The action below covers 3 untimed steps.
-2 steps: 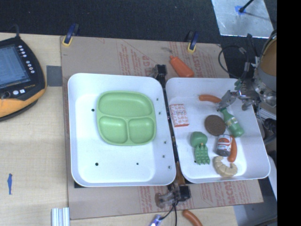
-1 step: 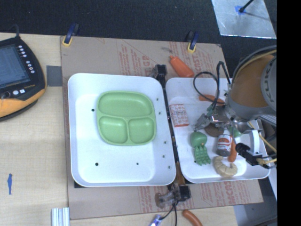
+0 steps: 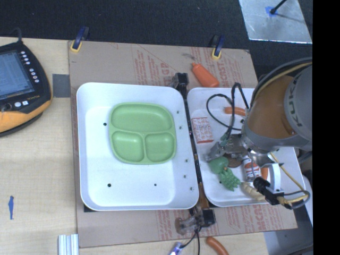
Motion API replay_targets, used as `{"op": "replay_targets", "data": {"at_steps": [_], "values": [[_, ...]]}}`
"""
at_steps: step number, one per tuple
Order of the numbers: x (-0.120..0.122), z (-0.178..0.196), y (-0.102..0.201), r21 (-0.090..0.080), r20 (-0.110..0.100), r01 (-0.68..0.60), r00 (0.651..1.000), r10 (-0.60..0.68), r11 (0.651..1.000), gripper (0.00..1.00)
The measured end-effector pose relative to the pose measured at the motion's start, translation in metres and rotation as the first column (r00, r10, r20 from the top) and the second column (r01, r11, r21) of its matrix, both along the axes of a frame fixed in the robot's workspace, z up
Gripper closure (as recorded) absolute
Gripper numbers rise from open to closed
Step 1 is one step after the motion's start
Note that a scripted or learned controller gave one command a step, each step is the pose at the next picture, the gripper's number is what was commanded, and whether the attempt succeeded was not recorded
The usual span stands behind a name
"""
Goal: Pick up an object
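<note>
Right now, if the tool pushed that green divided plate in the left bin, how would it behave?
The green divided plate lies flat and low, so it would probably slide rather than tip or roll. It looks like rigid moulded plastic, likely light. The left bin has a smooth floor, so it may skid easily.

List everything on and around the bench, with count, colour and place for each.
bins: two, white, side by side on the brown board
divided plate: one, light green, in the left bin
green toys: two, green, in the right bin near its left wall
small bottle: one, red and white label, right bin, below the wrist
orange carrot-like toy: one, on the board above the right bin
orange piece: one, at the board's lower edge
clamps: two, blue and yellow, on the board's top edge
handheld controller: one, black and orange, far left
arm: one, grey with orange band, over the right bin
gripper: one, dark metal, low in the right bin beside the green toys
</note>
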<state>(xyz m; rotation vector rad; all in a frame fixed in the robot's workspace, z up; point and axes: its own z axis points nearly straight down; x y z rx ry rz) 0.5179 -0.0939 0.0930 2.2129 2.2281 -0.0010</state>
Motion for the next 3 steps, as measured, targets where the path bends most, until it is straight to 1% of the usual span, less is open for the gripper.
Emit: {"op": "replay_targets", "data": {"at_steps": [1, 2, 3], "values": [[0.016, 0.144, -0.046, 0.0, -0.001, 0.004, 1.0, -0.004, 1.0, 0.0], [0.037, 0.034, -0.118, 0.001, -0.007, 0.004, 1.0, -0.004, 1.0, 0.0], [0.125, -0.001, -0.118, 0.001, -0.002, 0.003, 1.0, -0.003, 1.0, 0.0]]}}
